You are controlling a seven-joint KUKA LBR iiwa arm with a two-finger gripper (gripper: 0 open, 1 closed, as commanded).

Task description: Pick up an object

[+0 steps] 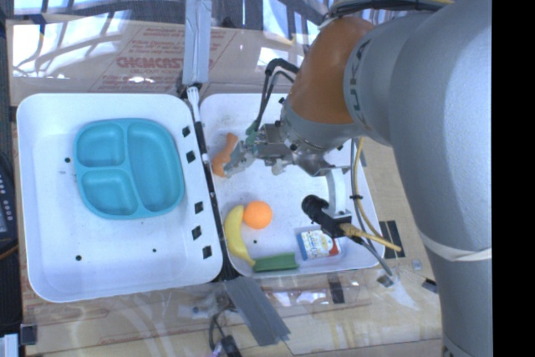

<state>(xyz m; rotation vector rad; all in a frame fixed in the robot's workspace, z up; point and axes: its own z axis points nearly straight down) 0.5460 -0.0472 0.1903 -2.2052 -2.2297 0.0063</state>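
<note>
End effector (242, 156): centre of frame, over right bin (359, 259), beside carrot; finger state cannot be told.
Carrot (224, 153): upper left of right bin, near the divider, touching or just under the end effector.
Banana (236, 235): lower left of right bin, orange ball (257, 215) touching it.
Green block (276, 263): bottom edge.
Carton (318, 245): lower right.
Left bin (50, 263): holds blue divided tray (129, 167).

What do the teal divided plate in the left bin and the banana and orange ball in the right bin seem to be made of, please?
The teal three-compartment plate looks like moulded plastic, smooth with a soft sheen. The yellow banana and the orange ball are evenly coloured and unblemished, so probably plastic toys, though real fruit cannot be ruled out.
</note>
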